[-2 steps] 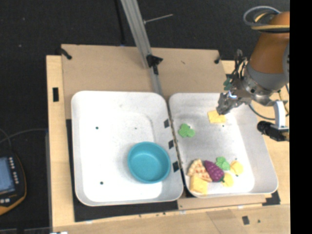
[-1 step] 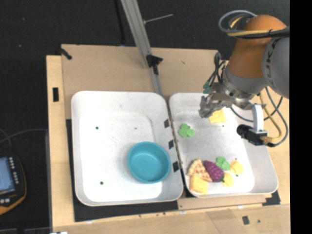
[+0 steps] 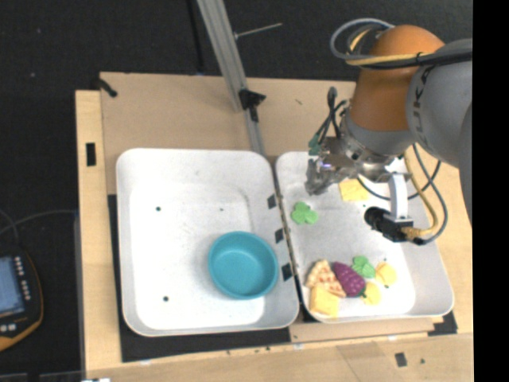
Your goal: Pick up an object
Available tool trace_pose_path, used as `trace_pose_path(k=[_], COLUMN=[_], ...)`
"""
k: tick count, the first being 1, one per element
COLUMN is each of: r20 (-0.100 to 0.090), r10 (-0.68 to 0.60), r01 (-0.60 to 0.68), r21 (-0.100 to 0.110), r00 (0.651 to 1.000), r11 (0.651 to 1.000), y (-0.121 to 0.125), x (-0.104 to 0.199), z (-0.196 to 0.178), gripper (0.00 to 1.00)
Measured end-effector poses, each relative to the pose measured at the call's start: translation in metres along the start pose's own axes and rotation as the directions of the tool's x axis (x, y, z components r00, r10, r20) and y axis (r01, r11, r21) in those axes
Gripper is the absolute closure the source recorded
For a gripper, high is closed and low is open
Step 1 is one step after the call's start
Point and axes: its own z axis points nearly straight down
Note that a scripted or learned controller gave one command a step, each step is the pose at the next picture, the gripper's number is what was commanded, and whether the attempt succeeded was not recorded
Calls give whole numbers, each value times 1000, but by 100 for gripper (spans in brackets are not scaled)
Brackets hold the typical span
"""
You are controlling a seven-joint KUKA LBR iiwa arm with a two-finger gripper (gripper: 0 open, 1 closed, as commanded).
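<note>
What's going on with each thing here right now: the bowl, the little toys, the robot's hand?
Blue bowl: upright, in the left bin.
Green toy: lying alone in the right bin, just below the gripper.
Yellow flat piece: lying partly under the arm.
Toy pile: heaped at the right bin's near edge, untouched.
Gripper: low over the right bin, holding nothing I can see.

Even, diffuse overhead lighting; the white bins [image 3: 199, 181] appear bright without harsh glare. Soft shadows fall beneath the arm [image 3: 398, 86]. The surrounding floor is dark. Overall focus is slightly soft, with visible grain.
</note>
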Motion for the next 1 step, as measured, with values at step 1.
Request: trace_pose_path(k=[1], r20=[0], r10=[-1], r01=[1], r21=[2], r00=[1000], r11=[1000], y=[-1], x=[44], z=[2], gripper=[100])
